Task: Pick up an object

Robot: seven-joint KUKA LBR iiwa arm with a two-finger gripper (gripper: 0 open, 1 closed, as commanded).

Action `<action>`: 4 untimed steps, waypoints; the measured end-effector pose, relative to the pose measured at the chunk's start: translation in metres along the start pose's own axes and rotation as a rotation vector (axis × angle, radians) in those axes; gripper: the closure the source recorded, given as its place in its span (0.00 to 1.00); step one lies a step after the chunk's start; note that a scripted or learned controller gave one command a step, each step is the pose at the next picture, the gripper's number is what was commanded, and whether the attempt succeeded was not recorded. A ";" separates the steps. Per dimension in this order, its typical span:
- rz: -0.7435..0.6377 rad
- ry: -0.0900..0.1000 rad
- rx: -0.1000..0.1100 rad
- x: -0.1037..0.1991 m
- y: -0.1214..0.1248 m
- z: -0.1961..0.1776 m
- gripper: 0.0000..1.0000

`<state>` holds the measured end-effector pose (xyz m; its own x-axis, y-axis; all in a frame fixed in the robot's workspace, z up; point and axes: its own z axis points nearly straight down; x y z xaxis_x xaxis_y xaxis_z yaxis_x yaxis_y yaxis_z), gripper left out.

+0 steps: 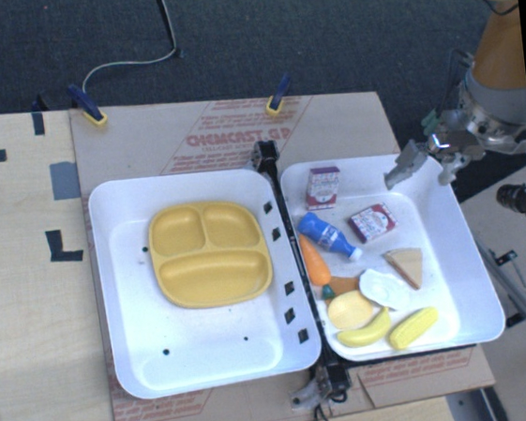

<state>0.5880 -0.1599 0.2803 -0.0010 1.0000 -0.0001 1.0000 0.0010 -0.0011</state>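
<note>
The pickable objects, blue bottle point(328, 236), carrot point(315, 261), corn point(412, 327) and banana point(364, 332), crowd the right bin point(454, 230), leaving the yellow tray point(210, 252) alone in the left. The gripper point(424, 160) hovers open and empty over the right bin's far corner, seemingly poised to descend.

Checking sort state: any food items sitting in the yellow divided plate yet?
No. The yellow divided plate in the left bin has bare compartments; the blue bottle, carrot and corn lie in the right bin.
</note>
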 end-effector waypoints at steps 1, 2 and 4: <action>0.000 0.001 0.003 0.034 -0.001 0.153 0.00; -0.001 -0.003 -0.013 0.065 0.037 0.190 0.00; -0.001 -0.001 -0.003 0.122 -0.013 -0.033 1.00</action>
